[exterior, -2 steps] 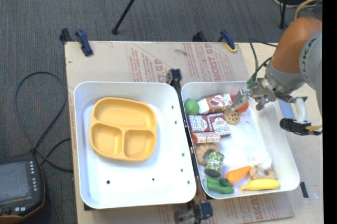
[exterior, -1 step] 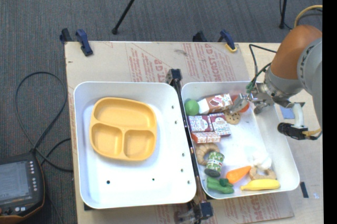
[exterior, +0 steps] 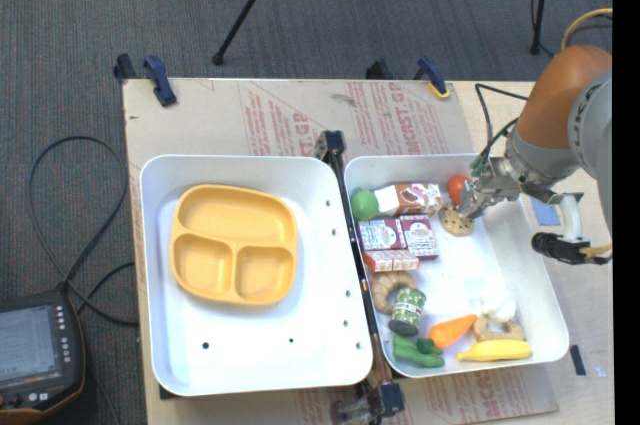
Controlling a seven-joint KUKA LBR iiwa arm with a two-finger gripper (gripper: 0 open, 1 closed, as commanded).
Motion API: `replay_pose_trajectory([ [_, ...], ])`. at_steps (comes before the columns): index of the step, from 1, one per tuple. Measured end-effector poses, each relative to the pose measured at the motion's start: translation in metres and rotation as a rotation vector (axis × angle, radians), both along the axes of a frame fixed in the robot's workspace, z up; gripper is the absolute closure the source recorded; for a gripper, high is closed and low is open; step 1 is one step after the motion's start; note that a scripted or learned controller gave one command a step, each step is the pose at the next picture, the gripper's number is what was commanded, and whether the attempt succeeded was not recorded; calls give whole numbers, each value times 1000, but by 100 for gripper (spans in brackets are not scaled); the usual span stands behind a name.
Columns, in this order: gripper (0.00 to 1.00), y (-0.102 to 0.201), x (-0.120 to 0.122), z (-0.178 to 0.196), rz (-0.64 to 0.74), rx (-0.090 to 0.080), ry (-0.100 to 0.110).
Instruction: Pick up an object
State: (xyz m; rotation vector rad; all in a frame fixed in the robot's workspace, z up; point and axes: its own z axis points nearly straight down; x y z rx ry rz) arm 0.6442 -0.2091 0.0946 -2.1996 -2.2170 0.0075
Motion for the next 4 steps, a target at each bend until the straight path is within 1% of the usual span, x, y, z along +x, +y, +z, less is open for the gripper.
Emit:
replay_pose_trajectory([
  [1,0,1,3,2,1,0,-12],
  [2,100,1,1,8,3,2,0],
  [3,0,2,2,9,4,2,-5],
  [4,100,1,0,14,5,4,9],
])
